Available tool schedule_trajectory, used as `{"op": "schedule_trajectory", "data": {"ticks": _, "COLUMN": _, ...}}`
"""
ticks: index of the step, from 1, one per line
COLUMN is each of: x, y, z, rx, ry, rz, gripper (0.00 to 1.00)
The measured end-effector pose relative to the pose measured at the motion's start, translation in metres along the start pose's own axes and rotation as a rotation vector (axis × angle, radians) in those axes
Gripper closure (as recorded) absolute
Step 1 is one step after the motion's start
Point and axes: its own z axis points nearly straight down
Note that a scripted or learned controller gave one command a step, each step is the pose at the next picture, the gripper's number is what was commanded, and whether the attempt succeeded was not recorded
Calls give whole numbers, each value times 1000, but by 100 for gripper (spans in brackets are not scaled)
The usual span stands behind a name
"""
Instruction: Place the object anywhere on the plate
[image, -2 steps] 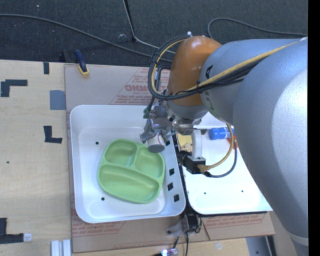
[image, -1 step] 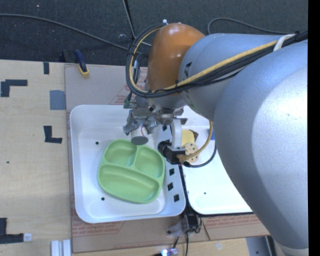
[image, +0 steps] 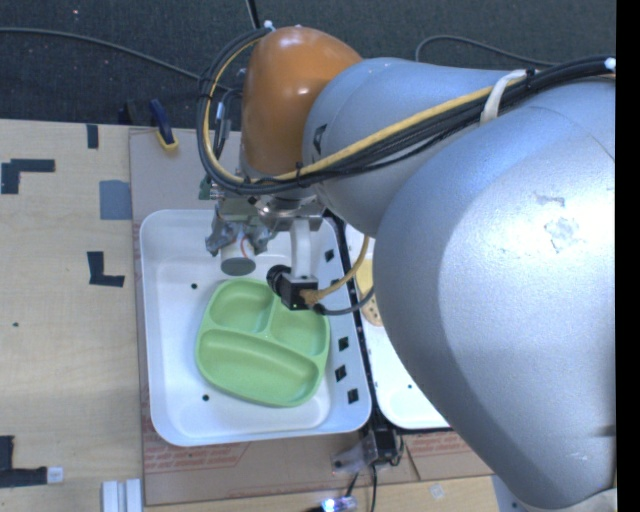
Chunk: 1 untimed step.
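from the overhead camera i see the arm (image: 470, 230) swelling across the right of the frame, a smooth grey casing with a faintly speckled matte finish, and above the wrist a glossy rounded orange band (image: 285, 95). bundled yellow and black cables (image: 225, 130) loop around the wrist and trail along the arm. below the band hangs the gripper (image: 240, 242), a cluttered cluster of grey metal parts over the far end of the left bin (image: 165, 330); i cannot tell from this angle how it is set or whether anything sits in it. just beneath it lies a small flat grey disc-like shape (image: 238, 266) on the bin floor near the plate's far edge; i can't say if it is the object or a shadow. the plate (image: 262, 345) is pale green, plastic-looking, with rounded corners and raised ridges dividing it into compartments, lying tilted diagonally in the shallow white bin, which has smooth, softly curved walls. a black fitting (image: 290, 290) with an orange cable hangs over the plate's far right corner. the right bin (image: 400, 395) is mostly hidden under the arm. the bench (image: 60, 330) is light plywood with dark tape marks, and brown cardboard (image: 190, 462) lies under the bin.
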Motion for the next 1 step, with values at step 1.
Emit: {"op": "schedule_trajectory", "data": {"ticks": 1, "x": -4, "y": 0, "z": 0, "rx": 1, "ry": -3, "rz": 4, "gripper": 0}}
